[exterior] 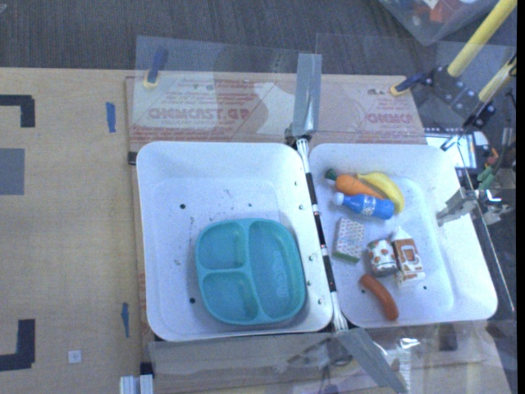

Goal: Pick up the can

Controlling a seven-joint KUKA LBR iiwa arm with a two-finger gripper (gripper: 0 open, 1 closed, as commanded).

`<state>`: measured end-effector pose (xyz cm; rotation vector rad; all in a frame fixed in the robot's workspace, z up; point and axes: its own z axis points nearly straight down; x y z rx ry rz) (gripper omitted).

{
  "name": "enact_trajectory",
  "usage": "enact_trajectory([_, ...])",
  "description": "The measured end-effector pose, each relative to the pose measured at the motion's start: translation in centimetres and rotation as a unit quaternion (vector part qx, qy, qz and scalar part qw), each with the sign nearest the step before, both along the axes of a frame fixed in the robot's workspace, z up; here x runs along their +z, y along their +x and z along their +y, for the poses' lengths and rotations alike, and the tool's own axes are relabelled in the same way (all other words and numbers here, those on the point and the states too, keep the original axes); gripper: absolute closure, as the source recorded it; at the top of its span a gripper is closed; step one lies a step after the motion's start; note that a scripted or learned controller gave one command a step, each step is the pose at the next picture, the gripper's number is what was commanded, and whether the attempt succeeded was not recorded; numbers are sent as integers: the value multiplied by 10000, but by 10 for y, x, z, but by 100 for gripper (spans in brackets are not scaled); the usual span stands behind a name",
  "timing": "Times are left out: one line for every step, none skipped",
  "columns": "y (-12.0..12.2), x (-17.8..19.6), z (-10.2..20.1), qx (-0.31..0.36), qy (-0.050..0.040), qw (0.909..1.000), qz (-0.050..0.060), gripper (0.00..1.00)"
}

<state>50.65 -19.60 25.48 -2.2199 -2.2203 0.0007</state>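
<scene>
The can (381, 255) is small, with a red and white label and a pale top. It stands in the right bin (467, 302), near the bin's middle. A red and white carton (408, 262) touches its right side. A speckled packet (349, 239) lies just to its left. A brown sausage (380, 295) lies just in front of it.
Further back in the right bin lie a blue bottle (367, 206), a carrot (354, 185) and a banana (385, 189). The left bin (164, 187) holds a teal divided plate (249, 271). Metal brackets (459, 208) and cables overhang the right bin's right rim.
</scene>
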Motion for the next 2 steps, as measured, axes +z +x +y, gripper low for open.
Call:
enact_trajectory([26, -83, 75, 378, 0, 9993, 6, 0])
enact_trajectory([130, -167, 74, 846, -14, 9964, -37, 0])
